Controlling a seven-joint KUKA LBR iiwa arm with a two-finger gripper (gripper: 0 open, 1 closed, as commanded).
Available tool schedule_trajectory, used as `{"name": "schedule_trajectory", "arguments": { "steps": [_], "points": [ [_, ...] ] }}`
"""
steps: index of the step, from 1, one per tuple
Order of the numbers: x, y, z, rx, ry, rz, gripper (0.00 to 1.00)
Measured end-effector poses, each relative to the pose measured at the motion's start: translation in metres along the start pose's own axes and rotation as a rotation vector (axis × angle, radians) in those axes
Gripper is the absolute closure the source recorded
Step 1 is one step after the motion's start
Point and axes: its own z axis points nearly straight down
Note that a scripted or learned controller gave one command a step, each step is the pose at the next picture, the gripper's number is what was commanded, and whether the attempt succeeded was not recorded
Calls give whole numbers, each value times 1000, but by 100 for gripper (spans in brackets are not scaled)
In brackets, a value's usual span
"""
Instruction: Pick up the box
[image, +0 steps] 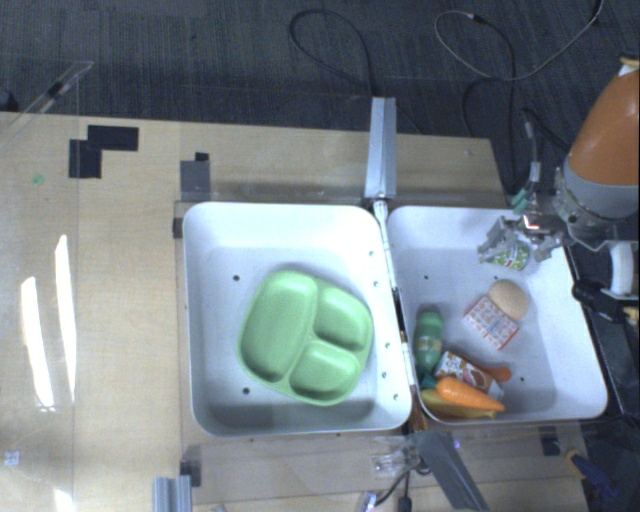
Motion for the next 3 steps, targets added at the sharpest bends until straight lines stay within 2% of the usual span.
{"name": "schedule_trajectory", "arguments": {
  "steps": [1,2,3],
  "points": [
    [11,-17,123,1,0,172,0],
    [-15,-45,131,-9,0,150,0],
    [-14,-42,120,-16,1,148,100]
  ]
}}
